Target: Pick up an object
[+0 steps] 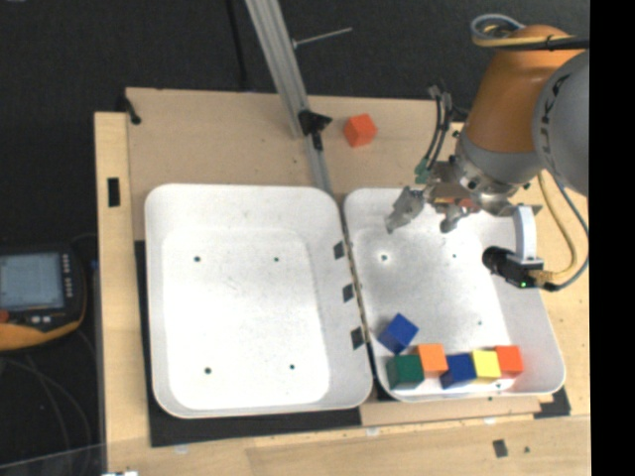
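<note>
Blocks are sitting in a cluster along the near edge of the right bin, well below the jaws and apart from them: a blue block lying tilted, closest to the jaws, and behind it a row running green block, orange block, a second blue block, yellow block and red-orange block, each touching its neighbour. Another orange cube is resting on the bare bench, up and to the left of the jaws, outside both bins.

The gripper is hanging over the far part of the right bin with its two fingers spread apart, and nothing is sitting between them. The left bin is lying off to the left of the jaws.

Judging from this, the pick is not yet begun in any real sense: no block is being held or touched. What is remaining is to bring the jaws over one block, lower around it, close and lift. The tilted blue one, standing apart from the row, is looking like the easiest to straddle.
</note>
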Controlling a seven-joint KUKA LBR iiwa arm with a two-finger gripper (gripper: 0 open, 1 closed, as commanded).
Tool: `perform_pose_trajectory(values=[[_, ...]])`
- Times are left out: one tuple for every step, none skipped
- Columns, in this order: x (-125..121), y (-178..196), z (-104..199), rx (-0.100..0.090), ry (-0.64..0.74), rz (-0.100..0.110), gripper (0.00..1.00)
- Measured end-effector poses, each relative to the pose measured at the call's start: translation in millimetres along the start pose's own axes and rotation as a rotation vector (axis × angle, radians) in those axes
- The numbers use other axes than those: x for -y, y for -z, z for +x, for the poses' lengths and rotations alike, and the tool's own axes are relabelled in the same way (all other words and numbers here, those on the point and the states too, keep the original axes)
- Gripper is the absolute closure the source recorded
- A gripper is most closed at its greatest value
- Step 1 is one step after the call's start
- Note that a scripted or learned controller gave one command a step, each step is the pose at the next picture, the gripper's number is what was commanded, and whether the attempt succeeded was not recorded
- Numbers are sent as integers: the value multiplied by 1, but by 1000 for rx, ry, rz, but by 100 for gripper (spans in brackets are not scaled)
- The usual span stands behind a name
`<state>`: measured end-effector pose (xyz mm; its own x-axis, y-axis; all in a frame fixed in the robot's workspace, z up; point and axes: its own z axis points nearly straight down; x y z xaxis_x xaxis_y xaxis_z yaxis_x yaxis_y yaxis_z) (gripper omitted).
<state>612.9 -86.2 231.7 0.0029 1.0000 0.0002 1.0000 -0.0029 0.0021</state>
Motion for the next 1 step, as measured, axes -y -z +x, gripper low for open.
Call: perform_pose_trajectory(values=[[26, -43, -72, 4, -4, 6, 0]])
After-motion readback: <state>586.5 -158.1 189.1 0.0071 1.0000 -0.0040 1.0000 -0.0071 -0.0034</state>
